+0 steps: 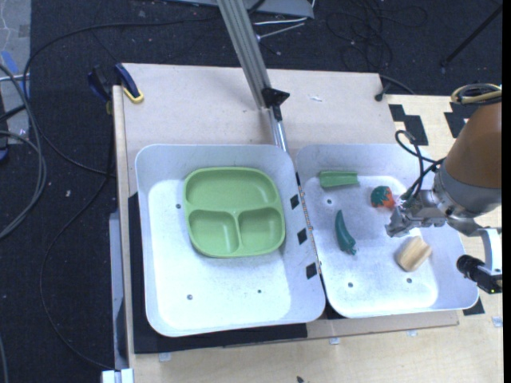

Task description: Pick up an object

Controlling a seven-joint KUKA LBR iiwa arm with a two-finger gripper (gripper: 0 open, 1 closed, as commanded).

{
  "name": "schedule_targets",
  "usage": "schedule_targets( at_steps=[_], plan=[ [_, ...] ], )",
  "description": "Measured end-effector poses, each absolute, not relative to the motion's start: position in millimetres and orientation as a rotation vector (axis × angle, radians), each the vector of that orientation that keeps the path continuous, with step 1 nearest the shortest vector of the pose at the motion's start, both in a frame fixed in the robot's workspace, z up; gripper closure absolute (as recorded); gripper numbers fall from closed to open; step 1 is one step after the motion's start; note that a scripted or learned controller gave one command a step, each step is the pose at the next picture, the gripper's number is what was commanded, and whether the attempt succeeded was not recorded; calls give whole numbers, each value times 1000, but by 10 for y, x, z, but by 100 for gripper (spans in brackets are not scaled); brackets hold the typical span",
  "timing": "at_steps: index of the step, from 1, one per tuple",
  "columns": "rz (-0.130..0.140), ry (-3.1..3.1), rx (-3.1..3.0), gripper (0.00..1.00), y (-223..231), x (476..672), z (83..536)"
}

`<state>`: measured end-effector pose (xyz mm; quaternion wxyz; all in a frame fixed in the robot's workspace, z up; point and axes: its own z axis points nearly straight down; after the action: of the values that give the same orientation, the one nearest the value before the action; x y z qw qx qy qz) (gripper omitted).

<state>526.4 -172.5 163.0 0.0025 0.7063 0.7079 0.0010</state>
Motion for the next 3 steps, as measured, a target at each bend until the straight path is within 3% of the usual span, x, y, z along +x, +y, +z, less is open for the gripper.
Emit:
schedule_targets(
  at_steps=[1, 2, 3],
  plan=[
    [4, 2219, 2214, 100, -1788, 5352, 2210],
    [4, 2219, 2214, 100, -1831, 5299, 2817],
    [1, 2230, 2215, 100, -1277, 5438, 2656]
  ],
)
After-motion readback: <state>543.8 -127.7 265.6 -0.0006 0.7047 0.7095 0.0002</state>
